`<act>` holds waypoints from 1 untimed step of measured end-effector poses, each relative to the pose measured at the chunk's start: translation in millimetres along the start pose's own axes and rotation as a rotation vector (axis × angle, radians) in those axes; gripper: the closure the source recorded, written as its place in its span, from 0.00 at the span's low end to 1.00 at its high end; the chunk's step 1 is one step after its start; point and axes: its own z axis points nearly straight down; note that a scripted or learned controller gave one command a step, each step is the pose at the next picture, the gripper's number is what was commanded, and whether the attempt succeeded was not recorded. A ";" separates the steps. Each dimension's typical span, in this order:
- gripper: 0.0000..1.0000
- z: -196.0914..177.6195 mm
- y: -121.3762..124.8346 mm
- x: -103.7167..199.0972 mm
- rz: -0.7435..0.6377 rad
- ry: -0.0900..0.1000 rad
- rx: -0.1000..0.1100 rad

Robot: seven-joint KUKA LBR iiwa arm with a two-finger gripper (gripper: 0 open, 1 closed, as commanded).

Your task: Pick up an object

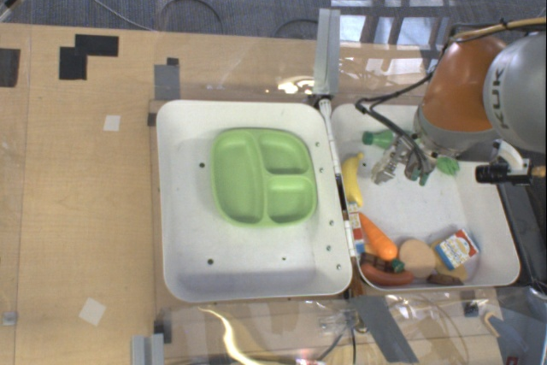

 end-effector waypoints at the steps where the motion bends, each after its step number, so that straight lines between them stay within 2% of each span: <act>1: 1.00 -146.1 -44.2 -24.7 -0.139 0.008 0.005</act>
